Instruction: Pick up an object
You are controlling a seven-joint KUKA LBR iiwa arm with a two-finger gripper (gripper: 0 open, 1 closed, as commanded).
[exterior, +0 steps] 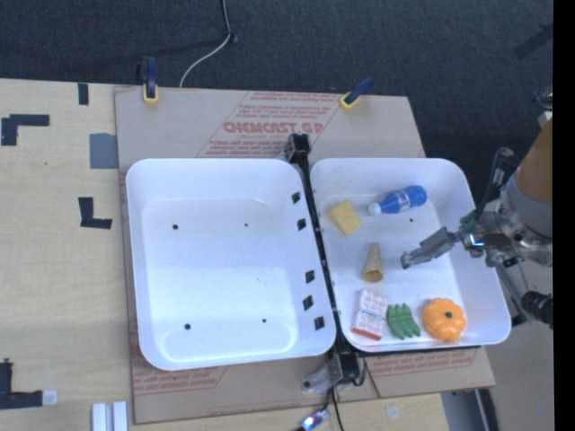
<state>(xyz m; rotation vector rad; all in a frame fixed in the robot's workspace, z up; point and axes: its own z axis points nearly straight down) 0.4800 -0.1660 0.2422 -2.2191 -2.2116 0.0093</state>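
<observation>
The right bin (pixel 467 196) holds several small objects. A yellow wedge (pixel 343 216) lies near its left wall, and a blue bottle with a white cap (pixel 400 200) lies on its side further back. A tan cone (pixel 372 261) rests in the middle. Along the front wall sit a red and white packet (pixel 369 313), a green ridged piece (pixel 402 320) and an orange pumpkin (pixel 444 319). My gripper (pixel 409 259) reaches in from the right, its tip just right of the cone and above the bin floor. Nothing shows in its grasp.
The left bin (pixel 144 241) stands beside the right one, with a black clip strip (pixel 310 241) along their shared wall. Both rest on a cardboard sheet (pixel 260 124) clamped at the back. The arm's wrist (pixel 512 236) hangs over the right bin's right rim.
</observation>
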